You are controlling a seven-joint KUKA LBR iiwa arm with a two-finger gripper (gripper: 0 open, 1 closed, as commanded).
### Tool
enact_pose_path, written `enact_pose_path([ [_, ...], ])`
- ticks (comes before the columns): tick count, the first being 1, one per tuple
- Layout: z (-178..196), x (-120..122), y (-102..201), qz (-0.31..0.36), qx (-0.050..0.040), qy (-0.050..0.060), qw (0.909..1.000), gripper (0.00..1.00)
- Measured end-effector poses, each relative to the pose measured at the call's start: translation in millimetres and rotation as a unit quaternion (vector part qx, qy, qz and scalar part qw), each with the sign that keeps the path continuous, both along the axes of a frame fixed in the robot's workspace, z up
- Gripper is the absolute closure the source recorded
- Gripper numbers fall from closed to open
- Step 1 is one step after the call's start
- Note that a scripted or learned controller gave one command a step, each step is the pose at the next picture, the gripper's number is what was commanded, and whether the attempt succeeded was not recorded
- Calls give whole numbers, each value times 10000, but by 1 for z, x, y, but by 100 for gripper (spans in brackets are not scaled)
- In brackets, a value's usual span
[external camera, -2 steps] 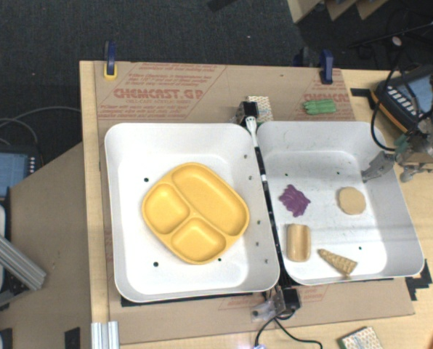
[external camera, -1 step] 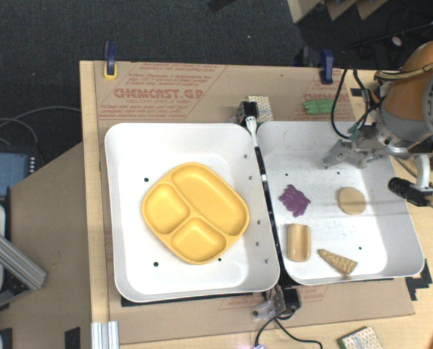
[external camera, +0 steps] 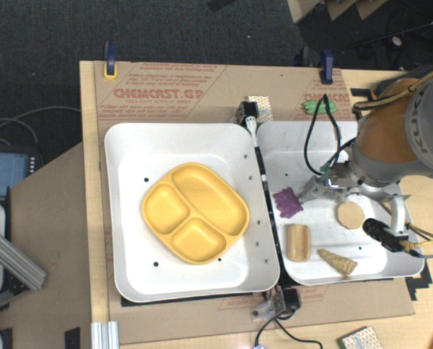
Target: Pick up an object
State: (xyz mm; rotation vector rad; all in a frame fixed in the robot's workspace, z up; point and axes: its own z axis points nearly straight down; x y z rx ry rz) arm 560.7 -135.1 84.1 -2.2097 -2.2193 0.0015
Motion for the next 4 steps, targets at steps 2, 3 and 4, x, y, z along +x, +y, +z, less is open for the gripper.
enact_pose_path([
  [2, 0, -31, -68, -27, -17, -15, 10000, 0],
  [3, 11, -28, -69, -27, -37, -52, 10000, 100],
  [4, 0, -2, -1, 14, -22, -50, 10000, 100],
])
